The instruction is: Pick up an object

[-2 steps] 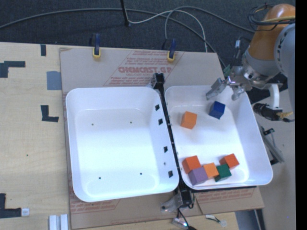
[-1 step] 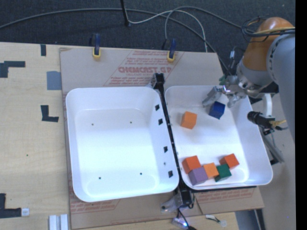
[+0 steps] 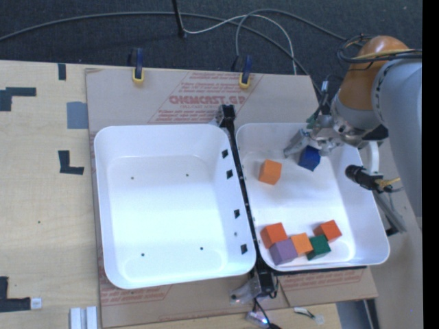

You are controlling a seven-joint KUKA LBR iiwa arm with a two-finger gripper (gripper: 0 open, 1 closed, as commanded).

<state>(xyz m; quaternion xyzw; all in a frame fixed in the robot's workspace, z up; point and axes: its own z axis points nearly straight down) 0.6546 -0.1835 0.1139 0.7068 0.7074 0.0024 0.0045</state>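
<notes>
Over the far part of the right-hand bin (image 3: 357,204), the pincer (image 3: 310,144) hangs with a blue cube (image 3: 309,159) pinched between its fingers, the cube sitting just under the metal tips and seemingly clear of the bin floor. Left of the pincer and slightly nearer the camera, an orange cube (image 3: 269,171) lies alone on the white floor, well apart from the blue one. Much nearer the camera, along the bin's front wall, a cluster rests close together: an orange-red block (image 3: 274,234), a purple block (image 3: 282,251), a smaller orange block (image 3: 301,242), a green block (image 3: 318,246) and another orange-red block (image 3: 329,230), several of them touching. Nothing stands between the pincer and these pieces.

Further left, past a black clip strip (image 3: 236,190) joining the two rims, sits the left-hand bin (image 3: 110,184), smooth glossy white plastic with rounded corners. Both bins rest on a cardboard sheet (image 3: 192,98) printed in red, held by two clamps (image 3: 138,67) at its far edge. The worktop (image 3: 41,204) is pale wood with dark tape marks. Behind it lies dark carpet crossed by cables (image 3: 260,19).
</notes>
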